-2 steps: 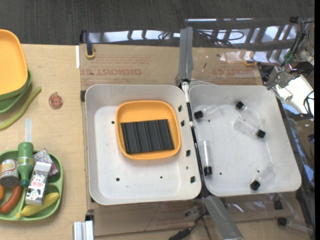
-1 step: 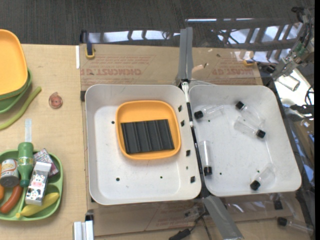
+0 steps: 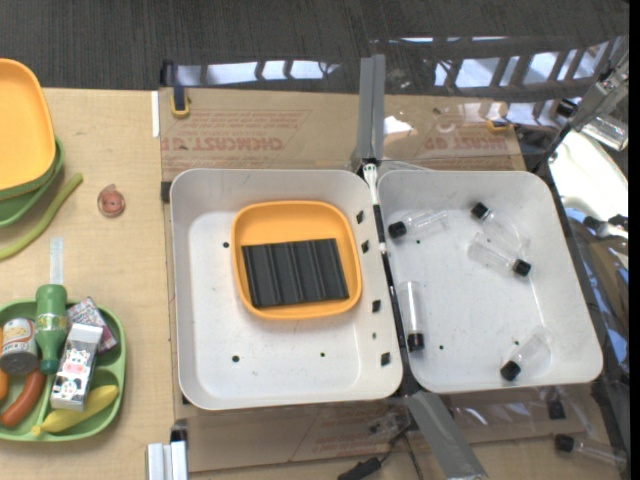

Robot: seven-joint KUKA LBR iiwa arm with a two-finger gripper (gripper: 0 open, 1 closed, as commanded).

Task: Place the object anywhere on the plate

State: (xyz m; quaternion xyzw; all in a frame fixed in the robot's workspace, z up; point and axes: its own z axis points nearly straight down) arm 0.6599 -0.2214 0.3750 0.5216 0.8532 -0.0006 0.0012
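An orange square plate [image 3: 296, 217] lies in the left white bin [image 3: 212, 308], toward its upper middle. A black ribbed rectangular pad [image 3: 296, 273] rests flat on the plate and covers most of its floor. Several clear plastic vials with black caps lie scattered in the right white bin [image 3: 470, 318]. One vial [image 3: 409, 308] lies along that bin's left wall. Another vial [image 3: 418, 225] sits near the top left, and a third vial [image 3: 527, 353] lies near the bottom right corner.
On the wooden bench to the left are stacked orange and green dishes [image 3: 20, 133], a small pink item [image 3: 111, 201] and a green tray of toy food [image 3: 60, 373]. Cardboard [image 3: 260, 133] lies behind the bins. Metal framing [image 3: 500, 68] runs along the back right.
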